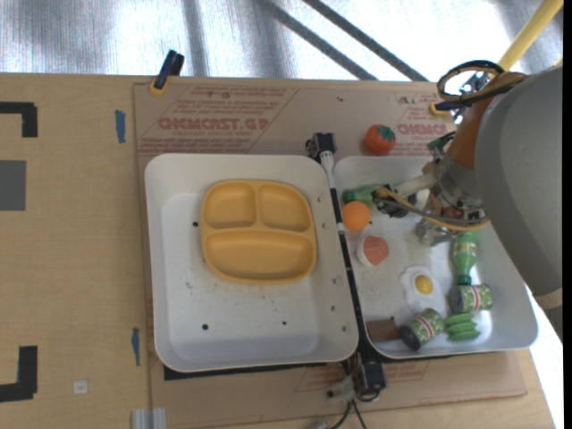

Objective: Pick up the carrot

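The carrot (357, 214) lies at the left edge of the right bin (511, 333). It is a short orange piece with a green top pointing toward the back. My gripper (430, 229) hangs low over the middle of the same bin, a short way right of the carrot and apart from it. The grey arm and its cables cover the gripper's tip, and nothing shows held in it.
In the right bin are a red-and-white slice (374, 250), a fried egg (420, 283), a green bottle (464, 259), two cans (423, 326) and a pea pod (463, 329). A yellow divided plate (259, 231) lies in the left bin (170, 329). A tomato (380, 138) sits behind the bins.
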`<state>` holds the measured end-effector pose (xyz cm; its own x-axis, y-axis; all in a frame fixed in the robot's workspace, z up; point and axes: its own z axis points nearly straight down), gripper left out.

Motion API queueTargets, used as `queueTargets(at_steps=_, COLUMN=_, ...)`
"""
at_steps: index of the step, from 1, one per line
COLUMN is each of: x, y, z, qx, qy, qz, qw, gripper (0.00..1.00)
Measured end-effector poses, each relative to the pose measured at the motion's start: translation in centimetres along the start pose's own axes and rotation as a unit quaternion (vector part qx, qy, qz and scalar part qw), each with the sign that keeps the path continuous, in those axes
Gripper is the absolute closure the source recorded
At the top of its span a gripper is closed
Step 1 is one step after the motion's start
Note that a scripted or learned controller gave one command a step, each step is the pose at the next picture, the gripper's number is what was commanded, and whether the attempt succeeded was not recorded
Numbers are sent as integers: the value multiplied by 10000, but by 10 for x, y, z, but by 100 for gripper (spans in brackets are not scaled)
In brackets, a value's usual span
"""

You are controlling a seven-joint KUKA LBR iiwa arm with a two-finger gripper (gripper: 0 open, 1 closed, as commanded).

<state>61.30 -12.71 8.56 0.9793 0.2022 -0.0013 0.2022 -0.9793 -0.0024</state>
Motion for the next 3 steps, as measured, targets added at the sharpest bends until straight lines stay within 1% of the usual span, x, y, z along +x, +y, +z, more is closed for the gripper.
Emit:
queueTargets(at_steps=1, x=23, y=-16, z=0, qx=-11, qy=17, qz=-2, qw=10000, gripper=100)
queueTargets(at_steps=2, x=40, y=-20, z=1, qx=-11, qy=-14, qz=7, qw=10000, gripper=100)
queueTargets(at_steps=3, x=7, y=-2, z=0, qx=2, qy=-11, qz=20, qw=10000, gripper=100)
